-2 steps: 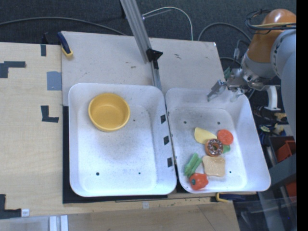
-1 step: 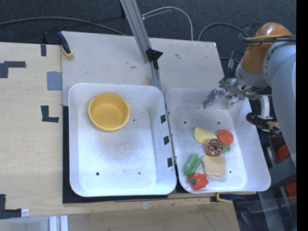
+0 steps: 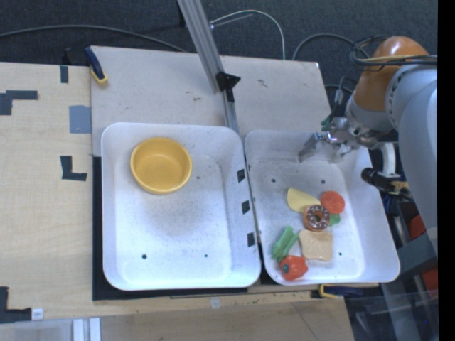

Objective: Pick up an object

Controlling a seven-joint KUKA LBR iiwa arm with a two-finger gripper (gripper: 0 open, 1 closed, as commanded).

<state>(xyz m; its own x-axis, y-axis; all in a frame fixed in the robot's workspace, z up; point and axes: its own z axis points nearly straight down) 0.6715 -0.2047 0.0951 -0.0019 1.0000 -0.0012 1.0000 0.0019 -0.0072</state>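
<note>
Camera view: gripper [image 3: 318, 145] hangs over the right bin's [image 3: 284, 151] far edge; whether it is spread I cannot tell. Toy food cluster sits toward the bin's near edge; the yellow piece [image 3: 301, 199] lies closest, long axis slanting across the bin.

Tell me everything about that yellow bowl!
The bowl is plain yellow, round and shallow, and looks like smooth plastic. It sits upright with its opening facing up and nothing inside it. It rests alone in the upper left part of the left bin, touching only the bin's speckled white floor.
</note>
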